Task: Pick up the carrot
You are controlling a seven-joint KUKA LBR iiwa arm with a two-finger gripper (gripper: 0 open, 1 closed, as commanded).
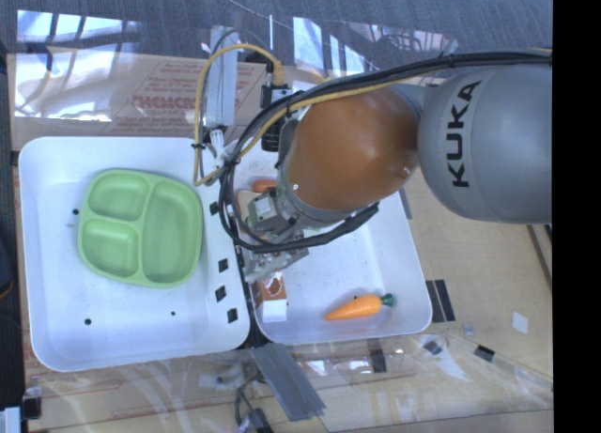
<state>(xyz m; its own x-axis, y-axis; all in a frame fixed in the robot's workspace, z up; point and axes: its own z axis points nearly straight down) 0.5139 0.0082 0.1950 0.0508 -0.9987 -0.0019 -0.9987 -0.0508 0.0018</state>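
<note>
— What's the biggest thing in view?

— The arm (441,140), grey with an orange band, reaching in from the right and covering most of the right bin (408,262). Its wrist hangs low over that bin's left half, with black and yellow cables looping around it.

— And the bins?

— Two white ones side by side. The left bin (47,262) lies off to the left of the gripper and holds a green divided plate (141,226), well apart from the hand.

— Where is the gripper itself?

— The gripper (272,276) points down into the right bin's left side, close to the wall between the two bins. Whether its fingers are spread or closed I cannot tell; the wrist and cables hide too much of them.

— The carrot?

— The carrot (355,307) lies on the right bin's floor, to the right of the gripper and a little nearer the front edge, orange tip toward the gripper, green top pointing away. It is near the gripper but apart from it, nothing touching it.

— Anything smaller?

— A small brown and white block (273,301) sits just below the gripper, near the front left corner of the right bin. I can't tell if they touch.
</note>
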